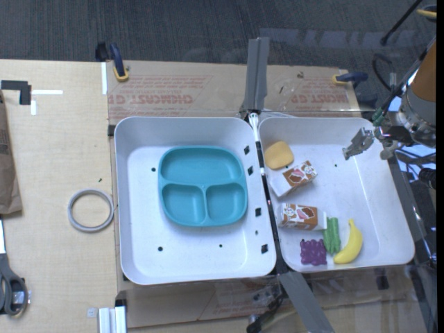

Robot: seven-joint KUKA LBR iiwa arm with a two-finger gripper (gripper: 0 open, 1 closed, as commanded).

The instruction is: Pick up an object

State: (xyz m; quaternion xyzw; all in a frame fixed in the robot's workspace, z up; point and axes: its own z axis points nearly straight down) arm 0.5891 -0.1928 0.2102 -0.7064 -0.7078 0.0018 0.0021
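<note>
**benchwatcher:** So the gripper (pixel 359 143) sits over the upper right part of the right bin (pixel 388 186), up near the rim, with nothing between its fingers as far as I can see. It's too small here to say how wide they're spread. My guess is it's parked high on that side so it can come down on the pile without clipping the wall.

**gripfan22:** Makes sense. All the candidates are bunched toward the left and bottom of that bin: yellow bun thing (pixel 279 155) near the divider, two small cartons (pixel 300 175) (pixel 301 217) below it, then purple grapes (pixel 313 252), a green veg (pixel 332 235) and the banana (pixel 350 242) packed along the bottom edge.

**benchwatcher:** Yeah, and that cluster down there looks awkward, since the three are touching or nearly so. I'd go for the bun or the top carton, more room around them.

**gripfan22:** The left bin (pixel 132 186) just holds the teal divided plate (pixel 203 186), well apart from the arm. Probably the drop side, not the target.
</note>
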